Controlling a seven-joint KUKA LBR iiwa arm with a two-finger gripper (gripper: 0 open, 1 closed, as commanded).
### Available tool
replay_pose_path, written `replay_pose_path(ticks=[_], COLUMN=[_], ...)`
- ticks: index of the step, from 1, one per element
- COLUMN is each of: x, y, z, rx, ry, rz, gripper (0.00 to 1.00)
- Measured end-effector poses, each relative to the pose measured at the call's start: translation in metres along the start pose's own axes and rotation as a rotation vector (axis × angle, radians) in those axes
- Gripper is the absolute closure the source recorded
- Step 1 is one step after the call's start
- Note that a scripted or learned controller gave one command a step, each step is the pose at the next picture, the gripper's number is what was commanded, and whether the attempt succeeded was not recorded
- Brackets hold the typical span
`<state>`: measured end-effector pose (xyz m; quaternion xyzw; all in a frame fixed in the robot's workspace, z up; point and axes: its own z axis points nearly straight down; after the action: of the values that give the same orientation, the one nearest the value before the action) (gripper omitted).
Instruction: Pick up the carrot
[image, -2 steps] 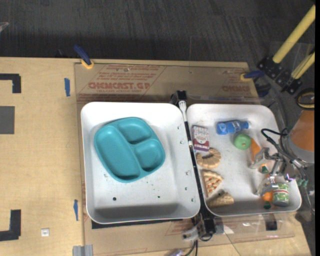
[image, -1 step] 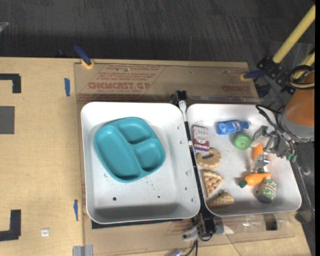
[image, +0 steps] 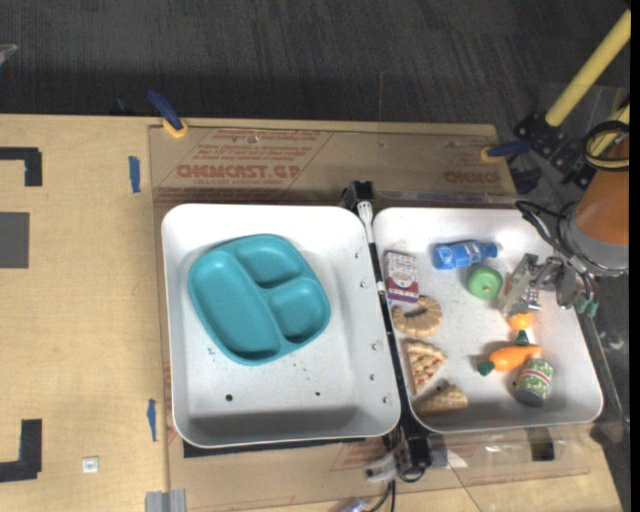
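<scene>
The carrot (image: 510, 356) is orange with a green stub at its left end. It lies flat near the front right of the right bin (image: 460, 225), touching a small patterned can (image: 533, 381). My gripper (image: 530, 287) hangs over the right side of the same bin, a short way behind the carrot and apart from it. A small orange piece (image: 520, 322) sits just below the gripper, between it and the carrot. Nothing shows held in the gripper.
The right bin also holds a blue bottle (image: 463, 253), a green ball (image: 485, 283), a red-and-white carton (image: 401, 276), a round cookie (image: 417, 317), a pizza slice (image: 424, 363) and a bread piece (image: 445, 398). A teal divided plate (image: 260, 296) lies in the left bin (image: 190, 400).
</scene>
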<state>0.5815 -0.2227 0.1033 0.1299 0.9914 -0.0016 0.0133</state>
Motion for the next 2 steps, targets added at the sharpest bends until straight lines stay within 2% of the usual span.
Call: replay_pose_path(ticks=[1, 2], x=[0.001, -0.006], y=[0.0, 0.001], z=[0.001, 0.015], rx=[0.0, 0.002], ry=[0.002, 0.015], rz=[0.0, 0.174], gripper=[0.0, 0.0])
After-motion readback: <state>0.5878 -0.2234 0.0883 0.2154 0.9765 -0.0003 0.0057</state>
